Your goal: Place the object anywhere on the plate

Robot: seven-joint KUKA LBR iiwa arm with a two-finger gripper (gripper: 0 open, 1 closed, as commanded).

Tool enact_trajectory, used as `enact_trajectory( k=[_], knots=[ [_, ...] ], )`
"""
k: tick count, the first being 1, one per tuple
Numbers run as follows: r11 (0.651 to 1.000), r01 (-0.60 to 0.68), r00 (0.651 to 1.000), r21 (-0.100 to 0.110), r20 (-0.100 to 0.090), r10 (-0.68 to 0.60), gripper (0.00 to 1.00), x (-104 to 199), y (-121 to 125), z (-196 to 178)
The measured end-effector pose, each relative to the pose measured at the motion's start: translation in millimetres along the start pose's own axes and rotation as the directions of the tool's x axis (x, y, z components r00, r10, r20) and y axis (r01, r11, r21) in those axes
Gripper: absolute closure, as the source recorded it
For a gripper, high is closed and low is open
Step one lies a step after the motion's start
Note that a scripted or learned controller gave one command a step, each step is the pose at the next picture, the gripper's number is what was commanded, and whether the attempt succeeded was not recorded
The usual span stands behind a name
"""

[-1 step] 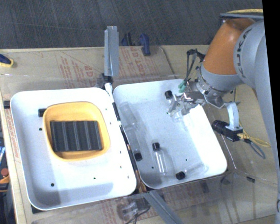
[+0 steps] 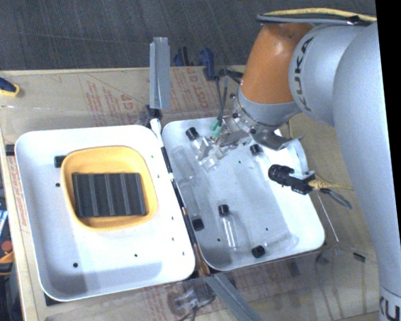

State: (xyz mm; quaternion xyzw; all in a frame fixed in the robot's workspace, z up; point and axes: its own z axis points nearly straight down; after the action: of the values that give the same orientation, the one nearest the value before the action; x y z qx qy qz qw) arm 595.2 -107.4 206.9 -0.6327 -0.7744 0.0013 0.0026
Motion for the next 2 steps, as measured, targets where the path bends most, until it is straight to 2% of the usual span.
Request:
enact_trajectory(
  k=[1, 2],
  knots=[
    [0.962, 0.272, 0.962, -0.005, 0.005, -0.272, 1.00, 56.3, 37.4, -10.3],
    [0.882, 0.471, 0.882, -0.001, 0.003, -0.471, 1.00, 119.6, 49.4, -1.7]
  ],
)
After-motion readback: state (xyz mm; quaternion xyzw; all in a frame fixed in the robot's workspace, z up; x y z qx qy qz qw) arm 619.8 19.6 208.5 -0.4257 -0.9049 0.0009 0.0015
